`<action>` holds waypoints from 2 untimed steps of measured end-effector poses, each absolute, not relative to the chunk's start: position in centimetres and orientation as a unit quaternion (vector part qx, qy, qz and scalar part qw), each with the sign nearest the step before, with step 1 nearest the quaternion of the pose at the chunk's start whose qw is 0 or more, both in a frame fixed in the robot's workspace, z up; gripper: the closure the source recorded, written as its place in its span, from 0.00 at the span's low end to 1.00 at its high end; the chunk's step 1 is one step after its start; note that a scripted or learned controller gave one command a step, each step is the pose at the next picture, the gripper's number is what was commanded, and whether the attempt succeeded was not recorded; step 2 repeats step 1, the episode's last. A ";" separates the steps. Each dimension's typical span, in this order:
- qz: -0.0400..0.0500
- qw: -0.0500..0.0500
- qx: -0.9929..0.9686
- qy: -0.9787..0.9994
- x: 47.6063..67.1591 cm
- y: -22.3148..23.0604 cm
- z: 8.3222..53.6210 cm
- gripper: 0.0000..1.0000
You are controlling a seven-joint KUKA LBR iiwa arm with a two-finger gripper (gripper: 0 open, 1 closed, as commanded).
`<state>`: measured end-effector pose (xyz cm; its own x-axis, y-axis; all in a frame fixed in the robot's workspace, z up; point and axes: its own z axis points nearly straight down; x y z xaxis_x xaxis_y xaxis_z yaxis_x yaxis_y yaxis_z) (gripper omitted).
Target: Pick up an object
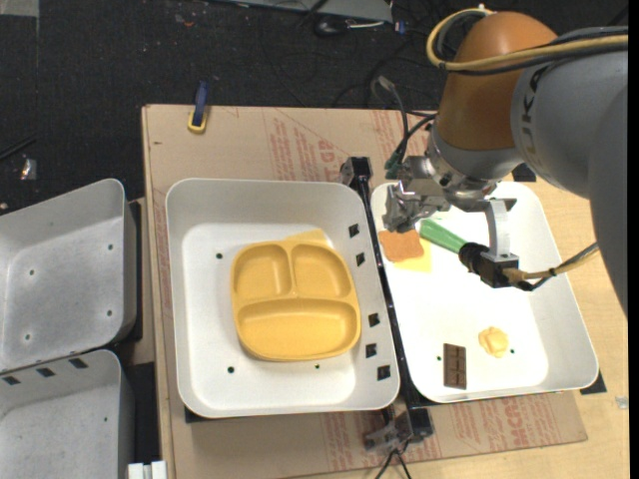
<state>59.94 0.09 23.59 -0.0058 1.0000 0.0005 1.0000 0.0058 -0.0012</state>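
The arm is in the reaching step of the pick: the gripper (407,211) is low over the far left corner of the right bin (559,367), and nothing is seen lifted. Its fingers are dark and partly covered by the wrist, so how far the jaws stand apart cannot be told, and no object is seen between them.

The closest object is an orange flat piece (402,246), perhaps a slice of toy food. It lies on the bin floor just under and a little toward the near side of the gripper, close to the wall between the two bins. A yellow edge shows beneath it, so it may rest on a second thin piece. Just beside it, to the right, a green stick-shaped object (440,235) lies at a slant, partly under the gripper body.

I judge that the next move calls for a short descent straight onto the orange piece, with care, because it is thin and flat and sits near the bin wall; the fingers may slide over it.

Well apart, near the front of the same bin, lie a small yellow lump (493,341) and a brown chocolate-like bar (454,366). The left bin (190,367) bears a yellow divided tray (296,300).
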 end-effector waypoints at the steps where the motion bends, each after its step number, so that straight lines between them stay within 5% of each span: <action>1: -0.001 0.000 -0.704 -0.710 61.0 5.9 24.0 1.00; 2: -0.001 0.000 -0.704 -0.710 61.0 5.9 24.0 1.00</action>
